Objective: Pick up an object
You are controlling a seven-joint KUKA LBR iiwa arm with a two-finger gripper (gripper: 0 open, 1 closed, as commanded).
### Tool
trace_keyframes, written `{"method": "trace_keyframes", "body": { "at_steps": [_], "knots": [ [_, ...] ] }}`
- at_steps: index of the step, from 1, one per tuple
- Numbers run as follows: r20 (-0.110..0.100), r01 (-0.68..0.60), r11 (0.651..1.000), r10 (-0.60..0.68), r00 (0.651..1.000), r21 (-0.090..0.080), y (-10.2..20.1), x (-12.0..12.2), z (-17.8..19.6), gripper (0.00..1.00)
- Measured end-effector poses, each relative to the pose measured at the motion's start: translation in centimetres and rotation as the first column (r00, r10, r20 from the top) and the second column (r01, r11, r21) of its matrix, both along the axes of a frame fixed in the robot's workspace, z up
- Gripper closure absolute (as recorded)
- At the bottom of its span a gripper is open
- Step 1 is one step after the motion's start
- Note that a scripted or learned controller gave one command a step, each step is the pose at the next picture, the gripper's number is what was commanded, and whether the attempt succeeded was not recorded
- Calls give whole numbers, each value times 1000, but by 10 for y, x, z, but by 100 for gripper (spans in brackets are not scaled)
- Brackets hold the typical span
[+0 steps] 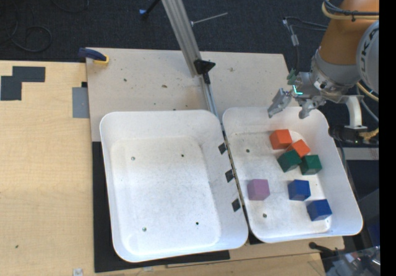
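My gripper [292, 107] hangs above the far edge of the right bin [346, 207], its two grey fingers spread open with nothing between them. Below it in that bin lie two orange blocks [280, 138] [301, 148], two dark green blocks [288, 161] [311, 164], two blue blocks [299, 190] [319, 209] and a purple block [258, 189]. The nearest orange block sits just in front of the fingertips, apart from them.
The left bin [117, 145] lies beside the right one, with black clips [229, 174] along the shared edge. A slanted aluminium bar [180, 24] rises behind the bins. A blue-and-yellow clamp [93, 56] rests at the board's far left corner.
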State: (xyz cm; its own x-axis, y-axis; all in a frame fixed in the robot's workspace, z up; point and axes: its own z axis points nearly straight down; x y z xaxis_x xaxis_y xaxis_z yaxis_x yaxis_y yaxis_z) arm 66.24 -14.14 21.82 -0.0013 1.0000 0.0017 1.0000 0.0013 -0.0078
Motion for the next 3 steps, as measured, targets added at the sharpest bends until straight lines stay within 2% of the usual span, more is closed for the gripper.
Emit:
{"method": "trace_keyframes", "body": {
  "at_steps": [1, 2, 3],
  "knots": [
    [4, -3, 1000, 3, 1000, -2, 0, 1, 3, 0],
    [-2, 0, 1000, 0, 1000, 0, 1, 0, -62, 0],
    [23, 0, 1000, 0, 1000, -6, -4, 1, -98, 0]
  ]
}}
